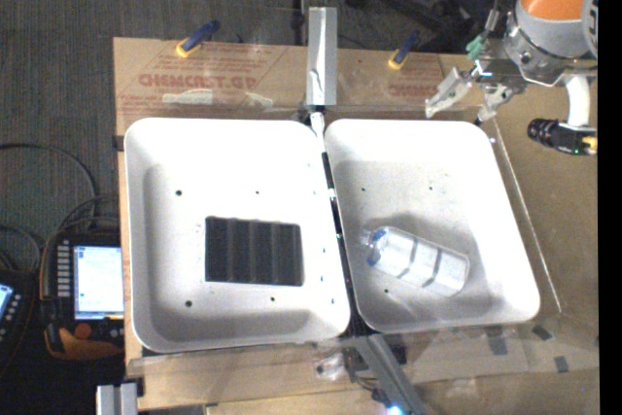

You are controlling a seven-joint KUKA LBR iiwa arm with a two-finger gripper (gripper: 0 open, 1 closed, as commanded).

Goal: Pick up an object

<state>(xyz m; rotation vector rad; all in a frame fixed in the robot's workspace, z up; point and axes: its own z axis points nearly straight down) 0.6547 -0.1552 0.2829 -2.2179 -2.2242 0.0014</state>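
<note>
A clear plastic bottle (418,260) lies on its side in the lower part of the right bin (505,199), cap end pointing left. A flat black ribbed block (254,251) rests in the middle of the left bin (155,170). My gripper (468,97) hangs above the far right corner of the right bin, well away from the bottle. Its two pale fingers (442,95) are spread apart, with nothing between them.
A metal post (322,56) stands behind the seam between the bins. Yellow and blue clamps (197,37) hold the cardboard backing at the rear. A handheld controller (87,282) lies off the bench at the left.
</note>
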